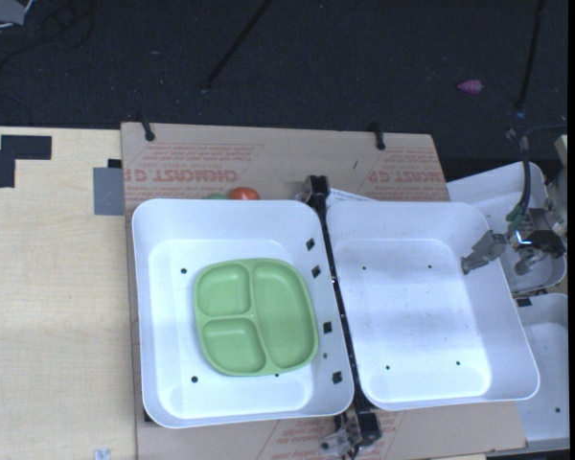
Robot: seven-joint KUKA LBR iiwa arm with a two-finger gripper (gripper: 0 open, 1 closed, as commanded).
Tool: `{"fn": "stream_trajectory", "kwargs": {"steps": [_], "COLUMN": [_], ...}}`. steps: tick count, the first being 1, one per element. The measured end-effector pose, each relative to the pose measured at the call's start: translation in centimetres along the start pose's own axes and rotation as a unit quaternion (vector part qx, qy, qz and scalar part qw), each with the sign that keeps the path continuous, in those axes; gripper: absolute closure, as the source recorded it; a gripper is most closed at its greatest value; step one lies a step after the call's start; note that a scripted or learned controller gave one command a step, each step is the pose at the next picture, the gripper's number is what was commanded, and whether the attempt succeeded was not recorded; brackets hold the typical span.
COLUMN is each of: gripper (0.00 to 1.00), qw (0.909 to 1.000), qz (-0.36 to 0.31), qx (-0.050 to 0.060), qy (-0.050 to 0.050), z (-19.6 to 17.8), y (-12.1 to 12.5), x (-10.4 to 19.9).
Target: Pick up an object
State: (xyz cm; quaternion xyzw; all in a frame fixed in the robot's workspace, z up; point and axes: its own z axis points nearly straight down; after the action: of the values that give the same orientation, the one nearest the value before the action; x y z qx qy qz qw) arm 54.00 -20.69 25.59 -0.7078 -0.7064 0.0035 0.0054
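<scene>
At the right bin's [412, 391] right rim, the pincer [498, 247] hangs, grip state unclear.

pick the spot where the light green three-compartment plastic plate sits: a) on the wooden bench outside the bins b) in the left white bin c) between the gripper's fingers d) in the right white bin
b: the light green three-compartment plastic plate lies flat on the floor of the left white bin, while the gripper is over at the far right edge of the right white bin.
</scene>
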Motion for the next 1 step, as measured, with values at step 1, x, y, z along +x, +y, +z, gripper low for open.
{"fn": "stream_trajectory", "kwargs": {"steps": [1], "gripper": [0.00], "qw": [1.0000], "qz": [-0.001], "qx": [-0.006], "qy": [-0.001], "z": [-0.60], "y": [0.22], "x": [0.01]}}
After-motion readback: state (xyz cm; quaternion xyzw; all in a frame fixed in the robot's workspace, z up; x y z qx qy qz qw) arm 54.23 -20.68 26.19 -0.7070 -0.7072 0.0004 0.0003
